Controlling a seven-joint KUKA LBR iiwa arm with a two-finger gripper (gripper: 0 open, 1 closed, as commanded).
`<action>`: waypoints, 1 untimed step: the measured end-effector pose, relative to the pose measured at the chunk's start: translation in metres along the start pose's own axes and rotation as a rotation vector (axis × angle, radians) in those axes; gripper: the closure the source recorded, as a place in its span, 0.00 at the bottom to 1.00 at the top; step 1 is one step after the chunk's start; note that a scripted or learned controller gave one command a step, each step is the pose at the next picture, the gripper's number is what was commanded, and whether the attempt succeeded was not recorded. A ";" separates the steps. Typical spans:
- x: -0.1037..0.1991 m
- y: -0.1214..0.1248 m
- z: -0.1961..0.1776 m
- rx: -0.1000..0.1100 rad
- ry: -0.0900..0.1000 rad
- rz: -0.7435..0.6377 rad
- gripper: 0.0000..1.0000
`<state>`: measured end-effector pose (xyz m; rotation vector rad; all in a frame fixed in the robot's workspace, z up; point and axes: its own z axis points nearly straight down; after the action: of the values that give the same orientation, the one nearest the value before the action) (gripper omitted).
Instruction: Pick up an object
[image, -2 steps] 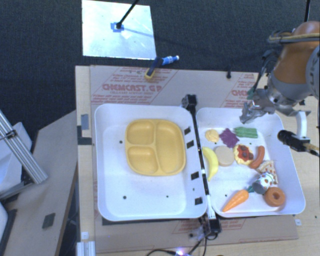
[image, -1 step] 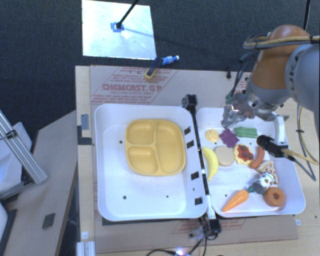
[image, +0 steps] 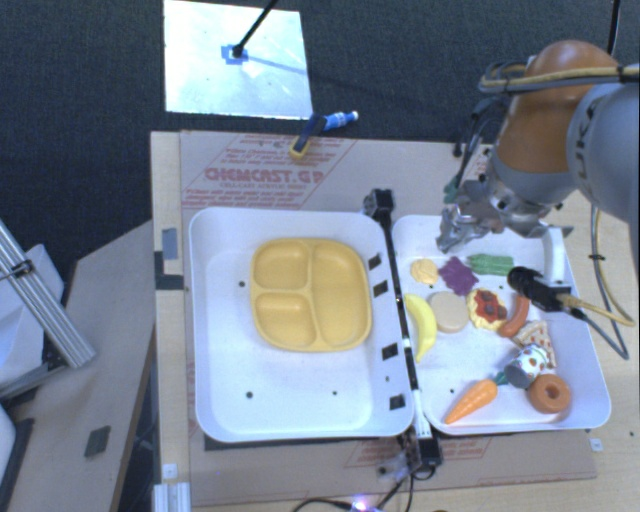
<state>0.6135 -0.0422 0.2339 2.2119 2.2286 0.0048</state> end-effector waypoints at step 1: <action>-0.006 0.005 -0.001 0.000 -0.001 0.005 1.00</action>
<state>0.6190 -0.0485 0.2347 2.2169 2.2228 0.0042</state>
